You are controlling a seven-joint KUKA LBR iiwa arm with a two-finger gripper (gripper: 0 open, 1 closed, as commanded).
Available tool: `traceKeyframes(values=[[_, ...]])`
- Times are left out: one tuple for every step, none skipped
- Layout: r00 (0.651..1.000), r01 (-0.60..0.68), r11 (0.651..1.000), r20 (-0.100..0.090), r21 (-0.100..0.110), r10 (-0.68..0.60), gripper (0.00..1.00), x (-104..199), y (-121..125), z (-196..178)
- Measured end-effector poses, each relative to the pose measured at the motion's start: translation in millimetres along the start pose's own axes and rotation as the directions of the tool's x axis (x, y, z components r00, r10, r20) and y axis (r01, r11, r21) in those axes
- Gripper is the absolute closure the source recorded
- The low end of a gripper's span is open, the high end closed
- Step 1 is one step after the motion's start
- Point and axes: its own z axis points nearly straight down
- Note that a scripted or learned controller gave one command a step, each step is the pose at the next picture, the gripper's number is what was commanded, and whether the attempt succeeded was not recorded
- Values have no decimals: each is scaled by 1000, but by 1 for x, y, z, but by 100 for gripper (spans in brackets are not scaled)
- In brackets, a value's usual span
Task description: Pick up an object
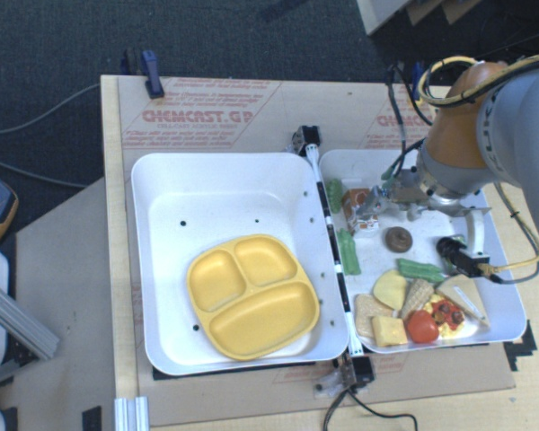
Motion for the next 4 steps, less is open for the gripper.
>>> traceKeyframes(values=[[1000,-10,1000,1,-28,10,0,-5,-44,-2],[1000,-11,1000,-4,17,11,0,-37,-126,10],[1000,-7,1000,-2,11,7,100,-35,-122,0],[1000,-7,1000,-1,9,7,100,-35,-121,-9]])
